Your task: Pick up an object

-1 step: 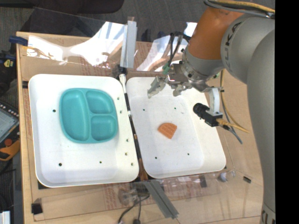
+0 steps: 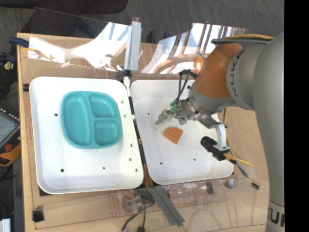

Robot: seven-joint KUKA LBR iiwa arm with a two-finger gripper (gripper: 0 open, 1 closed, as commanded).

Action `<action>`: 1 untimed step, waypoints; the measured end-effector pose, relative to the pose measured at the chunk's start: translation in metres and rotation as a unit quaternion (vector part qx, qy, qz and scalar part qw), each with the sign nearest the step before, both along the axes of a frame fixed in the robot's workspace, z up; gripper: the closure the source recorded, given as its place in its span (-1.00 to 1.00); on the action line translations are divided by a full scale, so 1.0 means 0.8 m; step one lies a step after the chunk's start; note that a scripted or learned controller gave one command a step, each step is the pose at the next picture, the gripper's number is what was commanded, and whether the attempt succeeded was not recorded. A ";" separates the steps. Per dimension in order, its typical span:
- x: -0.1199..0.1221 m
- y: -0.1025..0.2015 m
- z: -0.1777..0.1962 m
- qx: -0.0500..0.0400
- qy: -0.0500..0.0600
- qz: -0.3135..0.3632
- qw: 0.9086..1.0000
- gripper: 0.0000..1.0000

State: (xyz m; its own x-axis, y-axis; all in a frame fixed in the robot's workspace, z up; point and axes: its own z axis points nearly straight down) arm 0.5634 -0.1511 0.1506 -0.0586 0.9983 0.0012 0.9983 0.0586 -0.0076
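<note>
An orange wedge-shaped object (image 2: 173, 135) lies flat on the floor of the right bin (image 2: 154, 168), near its middle. My gripper (image 2: 163, 118) hangs over the right bin just up and left of the orange object, pointing left. Its fingers (image 2: 159, 120) stand slightly apart with nothing between them. The orange object is apart from the fingertips, a short way below and to their right.
The left bin (image 2: 48, 173) holds a teal plate (image 2: 91, 118) with three compartments. A metal divider (image 2: 134, 129) runs between the two bins. The arm's grey body and orange band fill the right side above the right bin.
</note>
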 end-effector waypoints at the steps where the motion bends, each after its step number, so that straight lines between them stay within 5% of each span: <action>1: -0.013 -0.047 -0.068 -0.001 -0.007 -0.004 1.000 -1.00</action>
